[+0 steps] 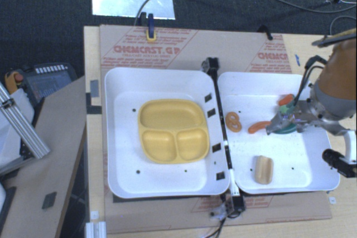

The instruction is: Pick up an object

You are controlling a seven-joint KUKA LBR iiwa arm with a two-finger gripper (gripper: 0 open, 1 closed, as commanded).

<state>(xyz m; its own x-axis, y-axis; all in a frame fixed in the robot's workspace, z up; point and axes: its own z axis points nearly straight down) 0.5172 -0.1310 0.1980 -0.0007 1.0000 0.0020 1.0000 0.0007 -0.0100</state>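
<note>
**Small Toy Foods in the Right Bin, Arm Low Over the Far Corner**

We looked down on 2 white bins set side by side. The left bin [120,120] held the largest item, a yellow divided tray [172,130] with 3 compartments, lying flat near its middle. We judged it stiff, light plastic, too broad for a two-finger grasp across its body; a rim or one of the inner dividers would have been the only place to pinch it.

The right bin [245,175] held the smaller pieces. Near the front lay a tan bun-like piece [263,169], which we judged light and perhaps slightly soft, best taken across its narrow width. An orange carrot-like stick [257,127] lay near the middle, slim and probably smooth, apt to roll or slip unless gripped across its middle. Just beside the divider between the bins lay an orange pretzel-shaped piece [233,122], thin and flat, hard to get fingers under. A small orange-red piece [285,100] lay toward the back, with something green [285,126] close under the tool.

The gripper [284,120] hung low over the right bin, near the carrot's end and the green thing. We could not tell whether its fingers were apart or together, nor whether anything sat between them.
</note>
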